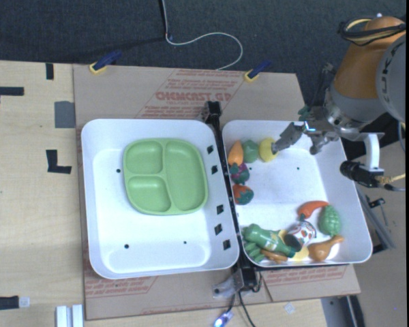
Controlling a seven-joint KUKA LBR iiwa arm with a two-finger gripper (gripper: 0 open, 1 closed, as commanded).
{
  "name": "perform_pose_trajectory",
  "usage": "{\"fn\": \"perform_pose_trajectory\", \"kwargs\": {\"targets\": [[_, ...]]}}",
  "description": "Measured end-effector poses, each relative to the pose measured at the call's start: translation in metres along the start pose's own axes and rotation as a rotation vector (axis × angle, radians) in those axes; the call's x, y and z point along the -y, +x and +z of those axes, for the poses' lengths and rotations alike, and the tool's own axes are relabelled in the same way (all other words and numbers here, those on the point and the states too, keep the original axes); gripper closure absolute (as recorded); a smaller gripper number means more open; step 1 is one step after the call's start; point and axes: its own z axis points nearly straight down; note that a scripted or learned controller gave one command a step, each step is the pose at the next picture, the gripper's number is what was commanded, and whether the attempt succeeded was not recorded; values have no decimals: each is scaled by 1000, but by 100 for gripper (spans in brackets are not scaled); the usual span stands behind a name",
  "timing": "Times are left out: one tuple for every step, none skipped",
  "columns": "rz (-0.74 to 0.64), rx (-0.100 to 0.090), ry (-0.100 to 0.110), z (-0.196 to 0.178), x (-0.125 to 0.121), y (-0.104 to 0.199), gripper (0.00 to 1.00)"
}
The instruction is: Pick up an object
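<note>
My claw (pixel 298 137) hangs over the far part of the right bin (pixel 296 182), with 1 finger reaching down-left and the other to its right, spread apart with nothing between them, so I call it open and empty.

The nearest thing to pick is the yellow toy (pixel 266 149), just beside my left fingertip and slightly nearer to the camera, at the far-left of this bin. It looks short and rounded, so I cannot read a clear long axis from here. Touching its left side is an orange piece (pixel 235 152) that stands lengthwise from far to near, and below that lie a dark green-purple piece (pixel 240 173) and a small red-orange piece (pixel 243 194), all strung along the divider between the 2 bins. My judgement: a short shift left and a drop would put the yellow toy between my fingers, though the orange neighbour leaves little room on that side.

The bin floor is smooth white and bare through the middle. A crowded heap (pixel 293 236) of toys sits in the near-right corner, well apart from me. The left bin (pixel 102 203) carries a green divided plate (pixel 166 176). Both bins rest on cardboard (pixel 184 94) on a wooden bench (pixel 27 203).
</note>
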Motion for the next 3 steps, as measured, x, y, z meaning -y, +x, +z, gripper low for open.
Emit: {"fn": "perform_pose_trajectory", "kwargs": {"targets": [[-4, 2, -19, -175, 38, 42, 0], [-1, 2, -1, -174, 39, 40, 100], [-7, 1, -19, -314, 1, 96, 100]]}}
